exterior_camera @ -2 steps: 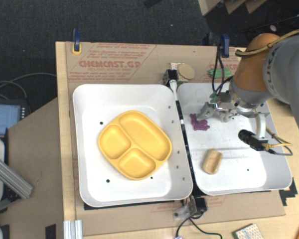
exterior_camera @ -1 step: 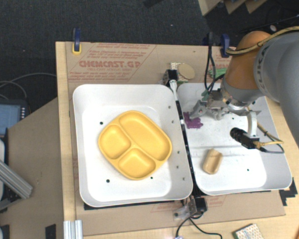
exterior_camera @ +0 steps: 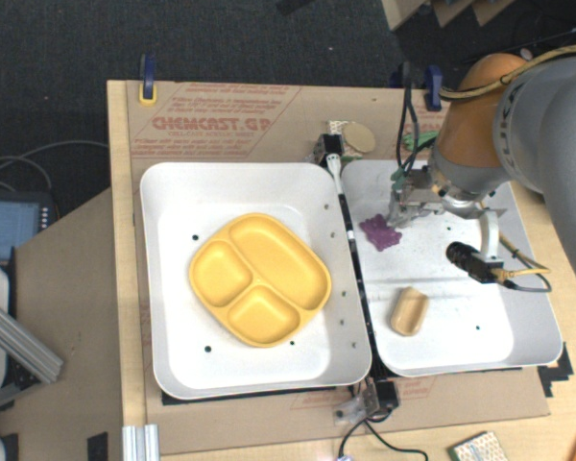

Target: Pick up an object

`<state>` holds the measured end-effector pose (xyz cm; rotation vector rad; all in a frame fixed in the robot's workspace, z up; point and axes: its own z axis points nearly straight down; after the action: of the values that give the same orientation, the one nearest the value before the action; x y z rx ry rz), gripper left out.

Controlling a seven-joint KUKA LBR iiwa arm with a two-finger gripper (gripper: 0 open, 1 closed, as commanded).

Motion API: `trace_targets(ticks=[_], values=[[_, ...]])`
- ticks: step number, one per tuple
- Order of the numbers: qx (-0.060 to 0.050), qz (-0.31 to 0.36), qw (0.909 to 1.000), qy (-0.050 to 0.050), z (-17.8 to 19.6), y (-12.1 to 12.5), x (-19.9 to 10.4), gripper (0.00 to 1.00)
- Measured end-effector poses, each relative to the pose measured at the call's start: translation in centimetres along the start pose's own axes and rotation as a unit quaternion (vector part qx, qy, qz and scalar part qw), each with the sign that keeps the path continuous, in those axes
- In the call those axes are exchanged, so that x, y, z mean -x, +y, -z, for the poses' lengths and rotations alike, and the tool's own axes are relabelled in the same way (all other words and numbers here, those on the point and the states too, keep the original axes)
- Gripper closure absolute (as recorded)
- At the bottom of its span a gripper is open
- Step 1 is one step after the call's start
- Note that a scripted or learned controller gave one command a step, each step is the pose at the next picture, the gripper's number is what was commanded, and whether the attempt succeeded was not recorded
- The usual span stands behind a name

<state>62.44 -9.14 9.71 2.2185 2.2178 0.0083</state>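
The two white bins [exterior_camera: 163, 257] look like smooth, shiny plastic, & the yellow tray [exterior_camera: 259, 279] in the left one is smooth plastic w/ a soft shine. The bench [exterior_camera: 221, 123] looks like matt brown cardboard or wood w/ red print. The purple thing [exterior_camera: 381, 231] looks soft & crumpled; the tan block [exterior_camera: 409, 311] looks matt.

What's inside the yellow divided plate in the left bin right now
Nothing visible: all three compartments of the yellow plate show bare yellow. It covers the middle of the left bin, so the bin floor beneath it can't be seen.

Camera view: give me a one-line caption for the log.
Gripper low over the right bin beside a purple object; tan block nearby, yellow divided tray in left bin.
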Motion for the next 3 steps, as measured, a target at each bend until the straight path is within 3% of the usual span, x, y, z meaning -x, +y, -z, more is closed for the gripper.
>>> trace_targets(ticks=[1, 2, 3], values=[[-0.001, 0.0, 1.0, 0.0, -0.1, 0.0, 0.0, 0.0], [-0.007, -0.001, 1.0, 0.0, -1.3, -4.1, 0.7, 0.0], [0.0, 0.001, 1.0, -0.001, -1.2, 3.1, 0.4, 0.0]])
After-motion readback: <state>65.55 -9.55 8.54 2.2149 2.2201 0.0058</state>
